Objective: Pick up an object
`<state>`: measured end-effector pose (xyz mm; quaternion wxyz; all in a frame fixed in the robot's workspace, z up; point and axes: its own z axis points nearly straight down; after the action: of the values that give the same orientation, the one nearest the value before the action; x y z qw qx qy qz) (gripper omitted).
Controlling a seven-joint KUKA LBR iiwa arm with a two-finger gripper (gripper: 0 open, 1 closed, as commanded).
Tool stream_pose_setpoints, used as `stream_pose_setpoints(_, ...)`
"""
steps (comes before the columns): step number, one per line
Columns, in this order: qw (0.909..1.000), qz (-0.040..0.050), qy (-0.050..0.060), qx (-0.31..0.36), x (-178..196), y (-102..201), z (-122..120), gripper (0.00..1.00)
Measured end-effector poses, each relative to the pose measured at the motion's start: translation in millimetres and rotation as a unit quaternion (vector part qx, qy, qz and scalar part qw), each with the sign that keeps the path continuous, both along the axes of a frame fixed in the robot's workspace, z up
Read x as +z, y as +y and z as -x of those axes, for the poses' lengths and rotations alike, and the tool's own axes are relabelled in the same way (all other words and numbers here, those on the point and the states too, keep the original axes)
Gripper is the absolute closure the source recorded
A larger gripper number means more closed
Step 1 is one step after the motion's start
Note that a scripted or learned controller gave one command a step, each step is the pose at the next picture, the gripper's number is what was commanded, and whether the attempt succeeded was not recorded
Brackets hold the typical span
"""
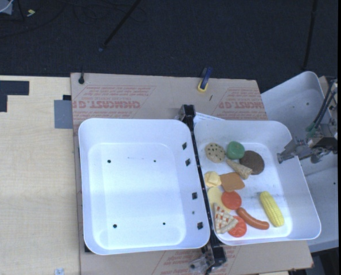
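Observation:
The right white bin (pixel 299 179) holds several toy foods. A speckled cookie (pixel 214 151), a green round piece (pixel 235 149) and a brown round piece (pixel 254 161) lie at its far side. Below them are an orange-brown bread piece (pixel 232 181), a red tomato (pixel 231 200) and a pizza slice (pixel 221 217). A sausage (pixel 252 218) and a yellow corn cob (pixel 271 208) rest toward the near right. My gripper (pixel 286 154) hangs at the bin's right rim, right of the brown piece and apart from all the food. Nothing is seen in its grasp.
The left white bin (pixel 95 182) stands beside the right one, with a black hinge strip (pixel 194 176) between them. Both sit on a cardboard sheet (pixel 136 99) on the wooden bench. A grey panel (pixel 299 96) stands at the right, behind the arm.

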<state>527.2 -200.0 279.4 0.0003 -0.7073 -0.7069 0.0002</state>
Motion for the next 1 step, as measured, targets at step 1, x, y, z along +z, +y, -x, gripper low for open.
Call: stream_pose_setpoints(1,1.0,-0.0027,0.005,0.001,-171.4,14.6,45.5,0.0)
